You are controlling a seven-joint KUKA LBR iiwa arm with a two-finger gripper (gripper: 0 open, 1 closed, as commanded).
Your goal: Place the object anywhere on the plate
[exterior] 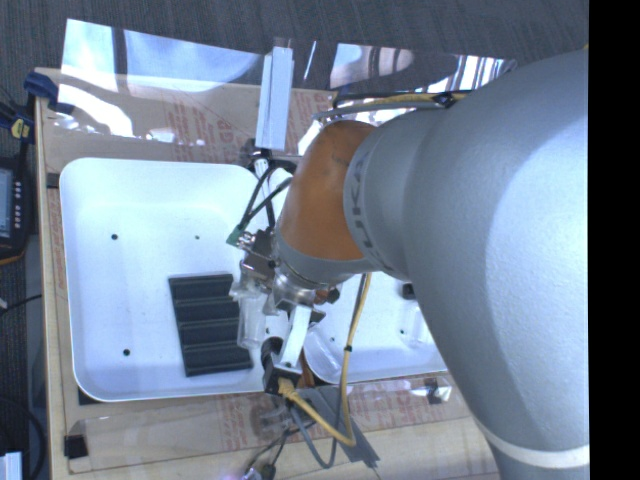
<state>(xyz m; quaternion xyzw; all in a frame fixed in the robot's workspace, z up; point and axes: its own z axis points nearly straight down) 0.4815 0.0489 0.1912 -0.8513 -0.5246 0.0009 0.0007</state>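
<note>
A black ribbed rectangular object [208, 324] lies flat in the left bin [120, 268], near its front right corner. My gripper [262, 316] hangs right at this object's right edge, over the divide between the two bins. A curved white rim, apparently the plate [325, 364], peeks out in the right bin just below the wrist. The arm hides most of the plate. I see nothing held in the gripper.
The big grey arm with its orange band [320, 203] covers nearly all of the right bin [415, 333]. A yellow cable [347, 368] trails down toward the bench's front edge. A clear upright panel [274, 93] stands behind the bins.
</note>
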